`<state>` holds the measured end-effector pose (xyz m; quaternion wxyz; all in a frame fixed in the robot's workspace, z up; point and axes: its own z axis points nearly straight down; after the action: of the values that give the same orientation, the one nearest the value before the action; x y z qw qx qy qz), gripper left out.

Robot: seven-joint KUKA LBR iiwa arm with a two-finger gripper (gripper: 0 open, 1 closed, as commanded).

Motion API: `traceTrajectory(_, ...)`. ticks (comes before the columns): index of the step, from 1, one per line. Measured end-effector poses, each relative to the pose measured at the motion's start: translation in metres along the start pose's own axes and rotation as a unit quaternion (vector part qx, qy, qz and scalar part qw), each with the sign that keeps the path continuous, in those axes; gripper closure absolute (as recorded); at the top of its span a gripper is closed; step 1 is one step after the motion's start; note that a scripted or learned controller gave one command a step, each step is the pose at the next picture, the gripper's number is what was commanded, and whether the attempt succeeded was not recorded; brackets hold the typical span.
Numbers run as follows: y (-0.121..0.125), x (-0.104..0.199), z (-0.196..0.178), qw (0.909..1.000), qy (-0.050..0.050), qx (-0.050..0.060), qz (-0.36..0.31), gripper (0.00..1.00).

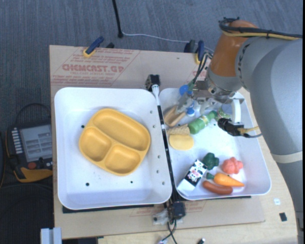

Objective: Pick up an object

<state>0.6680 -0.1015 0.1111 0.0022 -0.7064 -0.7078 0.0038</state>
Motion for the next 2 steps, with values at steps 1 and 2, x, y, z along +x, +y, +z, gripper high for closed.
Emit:
traceTrajectory(1,0.001,-0.001,0.009,1.0000,0.000,-0.002,0.000,0.00)
traceTrajectory(2,0.002,0.001,-0.003,1.0000,0.001,-0.003,0.000,1.00)
